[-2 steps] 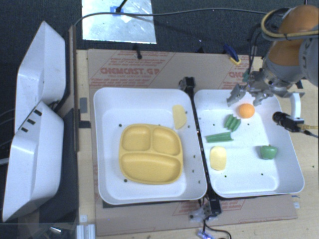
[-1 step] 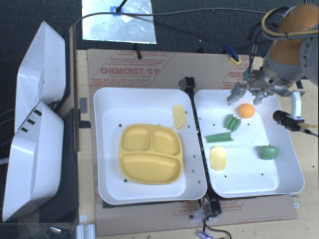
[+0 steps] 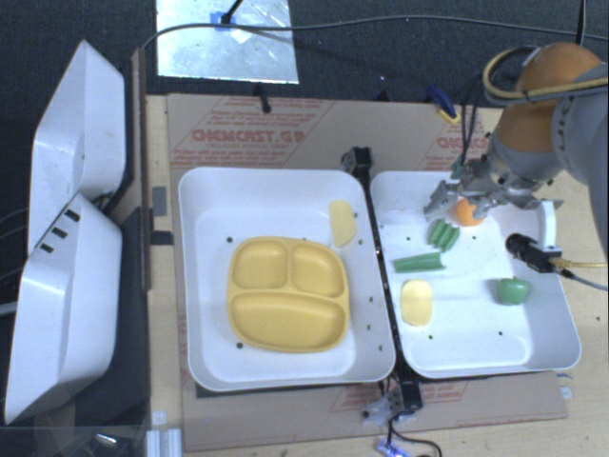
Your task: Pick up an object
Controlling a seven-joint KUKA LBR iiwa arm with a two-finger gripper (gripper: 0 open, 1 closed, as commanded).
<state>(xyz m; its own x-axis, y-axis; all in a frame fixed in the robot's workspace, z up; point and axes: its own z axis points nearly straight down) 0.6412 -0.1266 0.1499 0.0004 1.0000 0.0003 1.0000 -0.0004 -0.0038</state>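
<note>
- Grey arm [image 3: 580, 131] with a rounded orange band above the wrist.
- Yellow and black cables loop beside the band.
- Metallic grey pincer [image 3: 463, 198] assembly.

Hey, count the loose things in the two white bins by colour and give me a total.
Yellow: 3, the divided plate, a piece beside it, a piece in the right bin
Green: 3
Orange: 1
Total: 7
</note>
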